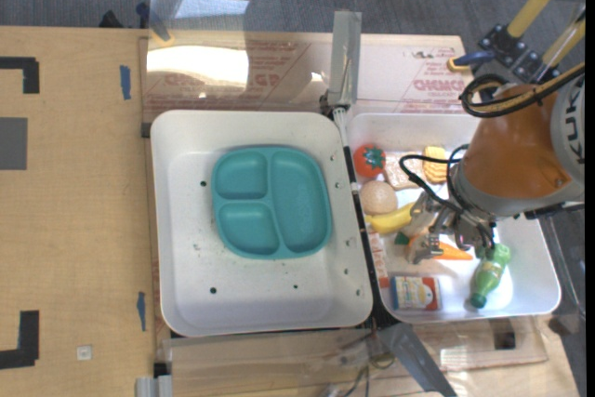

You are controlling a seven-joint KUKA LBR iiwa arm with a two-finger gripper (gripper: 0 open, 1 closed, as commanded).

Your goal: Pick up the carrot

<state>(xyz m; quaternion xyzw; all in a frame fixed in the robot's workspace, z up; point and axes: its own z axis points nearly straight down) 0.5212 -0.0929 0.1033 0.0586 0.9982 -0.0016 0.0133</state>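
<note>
Hovering gripper (435,237) at the carrot (453,249), lower centre of the right bin (535,293) | pincer state: cannot tell | carrot beside green bottle (488,274) and banana (392,219) | likely light, stiff, slick toy: grasp mid-length across its width

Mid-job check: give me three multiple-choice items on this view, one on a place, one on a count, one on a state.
1. The orange carrot lies in:
A. the left bin
B. the right white bin
C. the teal tray

2. The teal plastic tray has how many compartments?
A. two
B. three
C. five

3. The green bottle is:
A. lying in the bin
B. standing upright
C. on the tray

Key: 1 B, it lies under the gripper; 2 B, one long and two small; 3 A, it rests on its side.
</note>
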